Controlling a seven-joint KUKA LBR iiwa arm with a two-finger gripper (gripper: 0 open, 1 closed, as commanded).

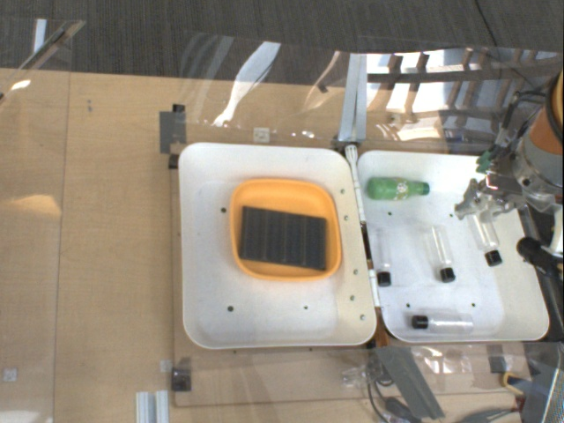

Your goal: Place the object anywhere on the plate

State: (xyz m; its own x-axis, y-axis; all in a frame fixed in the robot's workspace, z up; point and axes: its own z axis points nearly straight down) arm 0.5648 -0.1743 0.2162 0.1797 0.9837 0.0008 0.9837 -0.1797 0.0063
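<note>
Wooden bench (pixel 88 236), two white bins | near: clear vial (pixel 441 322) by right bin's (pixel 520 329) front wall | orange plate (pixel 285 229) mid left bin (pixel 203 307), ready | far: green bottle (pixel 397 188), gripper (pixel 483 203) beside, grip unreadable

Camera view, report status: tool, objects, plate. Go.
Tool over right bin, far right side. Green bottle lying at bin's top, clear vials scattered near it. Orange plate in left bin holds dark pad.
</note>
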